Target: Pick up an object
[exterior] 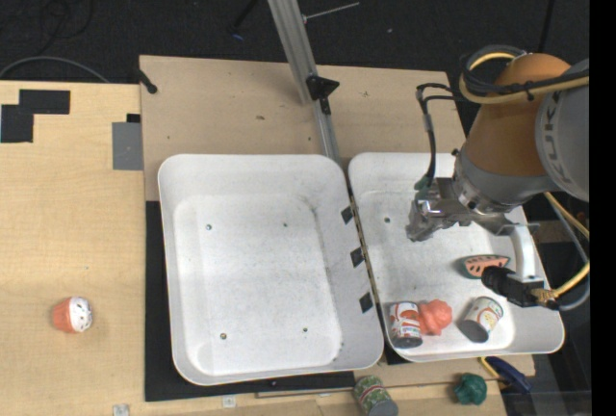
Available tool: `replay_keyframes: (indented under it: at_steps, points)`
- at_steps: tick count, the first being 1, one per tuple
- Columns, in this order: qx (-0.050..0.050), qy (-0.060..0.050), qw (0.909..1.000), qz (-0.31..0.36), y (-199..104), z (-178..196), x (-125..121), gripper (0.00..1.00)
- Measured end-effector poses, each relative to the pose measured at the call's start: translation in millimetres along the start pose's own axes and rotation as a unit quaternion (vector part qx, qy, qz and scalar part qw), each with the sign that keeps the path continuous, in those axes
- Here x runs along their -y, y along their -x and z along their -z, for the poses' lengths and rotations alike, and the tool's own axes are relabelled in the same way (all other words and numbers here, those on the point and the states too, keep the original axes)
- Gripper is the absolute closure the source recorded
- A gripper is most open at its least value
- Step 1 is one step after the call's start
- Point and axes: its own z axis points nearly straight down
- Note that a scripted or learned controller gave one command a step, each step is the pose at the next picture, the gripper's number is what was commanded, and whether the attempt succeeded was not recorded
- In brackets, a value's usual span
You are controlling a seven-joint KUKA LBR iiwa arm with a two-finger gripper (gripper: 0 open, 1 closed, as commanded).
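While your gripper [421,229] hovers, finger state unclear to me, the red-labelled can [405,323] lies below it, long axis up-down.

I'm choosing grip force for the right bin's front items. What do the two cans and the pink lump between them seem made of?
The red-and-white can and the tan can look like metal with printed labels, judging by their rigid cylinder shapes; plastic replicas are possible. The pink lump looks matte and rounded, perhaps rubber or foam.
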Motion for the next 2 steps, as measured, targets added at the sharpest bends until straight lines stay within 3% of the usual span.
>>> replay_keyframes:
  at_steps: [2]
  points:
    - [0.0, 0.0, 1.0, 0.0, -107.2, 16.2, -19.9, 1.0]
